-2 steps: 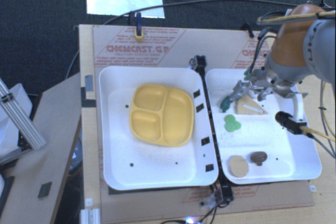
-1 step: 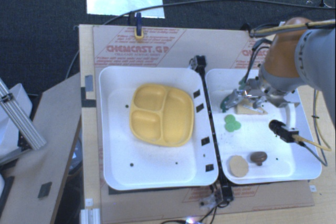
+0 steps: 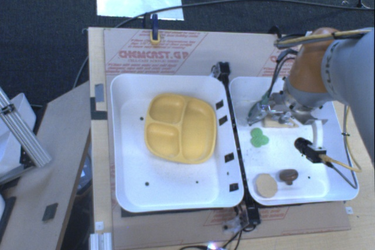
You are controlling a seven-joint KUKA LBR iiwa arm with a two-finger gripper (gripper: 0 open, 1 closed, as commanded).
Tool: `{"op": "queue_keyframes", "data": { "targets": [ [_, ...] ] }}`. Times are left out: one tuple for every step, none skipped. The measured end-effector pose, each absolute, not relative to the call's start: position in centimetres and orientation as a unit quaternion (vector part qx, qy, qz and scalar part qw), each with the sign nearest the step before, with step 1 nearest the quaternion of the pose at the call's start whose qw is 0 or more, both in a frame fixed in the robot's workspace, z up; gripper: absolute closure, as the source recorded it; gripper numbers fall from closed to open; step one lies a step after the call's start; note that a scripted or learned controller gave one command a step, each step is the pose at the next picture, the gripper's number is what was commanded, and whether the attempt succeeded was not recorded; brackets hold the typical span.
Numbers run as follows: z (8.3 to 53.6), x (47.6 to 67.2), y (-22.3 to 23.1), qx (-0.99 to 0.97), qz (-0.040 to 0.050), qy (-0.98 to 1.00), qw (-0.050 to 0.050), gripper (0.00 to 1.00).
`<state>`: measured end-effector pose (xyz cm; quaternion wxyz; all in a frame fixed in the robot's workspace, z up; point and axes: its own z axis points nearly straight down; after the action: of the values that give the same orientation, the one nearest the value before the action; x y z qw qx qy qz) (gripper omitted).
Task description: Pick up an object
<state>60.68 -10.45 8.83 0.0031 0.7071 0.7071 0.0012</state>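
My gripper [image 3: 262, 112] hangs low over the back left part of the right bin [image 3: 334, 184], with the arm coming in from the right. A small green object [image 3: 258, 137] lies on the bin floor just in front of the gripper, apart from it. Near the front wall of the same bin lie a round tan disc [image 3: 266, 185] and, to its right, a small brown object [image 3: 287, 175]. A pale flat piece [image 3: 273, 123] shows just under the gripper; what it is stays unclear.
The left bin [image 3: 126, 184] holds a yellow divided plate [image 3: 180, 127] near its middle. A black-clipped divider [image 3: 229, 132] runs between the two bins. A cardboard sheet lies under both bins.
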Motion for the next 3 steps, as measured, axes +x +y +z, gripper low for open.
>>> {"op": "queue_keyframes", "data": {
  "targets": [
    [10.3,61.0,-10.4,0.707,0.0055,0.707,0.007,1.0],
    [15.4,61.1,-11.4,0.708,0.0016,0.707,0.003,1.0],
    [21.9,61.0,-11.5,0.706,0.0023,0.708,0.003,1.0]
  ]
}}
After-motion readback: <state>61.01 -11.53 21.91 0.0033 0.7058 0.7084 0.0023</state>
